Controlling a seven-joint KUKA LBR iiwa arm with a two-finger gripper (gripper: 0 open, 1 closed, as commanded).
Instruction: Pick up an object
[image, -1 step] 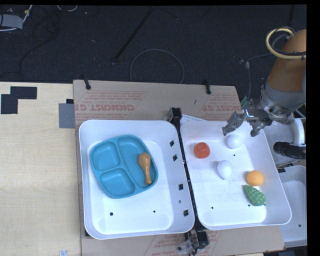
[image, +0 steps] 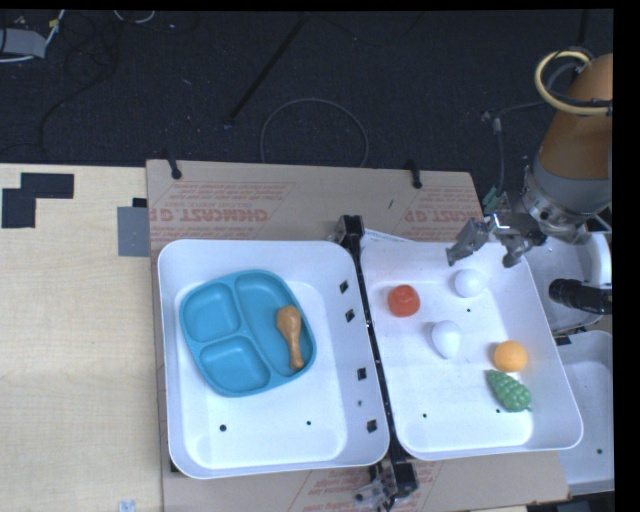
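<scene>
The gripper (image: 492, 243) hangs open over the right bin's (image: 560, 400) far edge.

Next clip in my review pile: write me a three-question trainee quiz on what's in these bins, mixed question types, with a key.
1. True or false: the drumstick lies on the blue divided plate in the left bin.
2. Multiple choice: which item in the right bin lies nearest the gripper? A) the red tomato B) the white ball C) the orange ball
3. Fill in: the green bumpy object lies just below the ____ ball.

Key: 1 true; 2 B; 3 orange. A second white piece lies mid-bin and is not the answer to 2.
</scene>
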